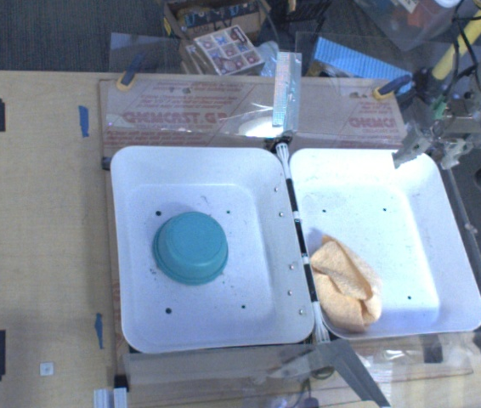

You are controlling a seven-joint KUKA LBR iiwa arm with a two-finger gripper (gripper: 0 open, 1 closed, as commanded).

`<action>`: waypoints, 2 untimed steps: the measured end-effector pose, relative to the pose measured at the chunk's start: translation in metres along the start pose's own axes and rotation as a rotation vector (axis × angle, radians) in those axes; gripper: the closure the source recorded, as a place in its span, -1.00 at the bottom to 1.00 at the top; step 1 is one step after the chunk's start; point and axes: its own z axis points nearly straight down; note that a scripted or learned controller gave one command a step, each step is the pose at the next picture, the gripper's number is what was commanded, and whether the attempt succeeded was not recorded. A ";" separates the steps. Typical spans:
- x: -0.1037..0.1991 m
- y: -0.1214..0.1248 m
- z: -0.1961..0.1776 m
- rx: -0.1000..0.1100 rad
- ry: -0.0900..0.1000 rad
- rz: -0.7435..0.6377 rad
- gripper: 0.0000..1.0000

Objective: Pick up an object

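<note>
Two white bins sit side by side on the bench. Above the right bin (453, 228)'s far corner hangs the gripper (417, 153), its state impossible to tell. An orange cloth (347, 283) lies well apart from it.

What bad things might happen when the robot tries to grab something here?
The crumpled orange cloth lies pressed against the wall of the right white bin, next to the divider, so a finger might hit that wall instead of closing on fabric. The round teal bowl in the left white bin sits upside down and looks smooth, so it may slip away. The gripper hangs far from both.
</note>
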 end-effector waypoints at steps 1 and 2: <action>0.048 -0.075 0.065 0.001 0.001 -0.021 -1.00; 0.056 -0.094 0.191 -0.015 -0.001 -0.096 -1.00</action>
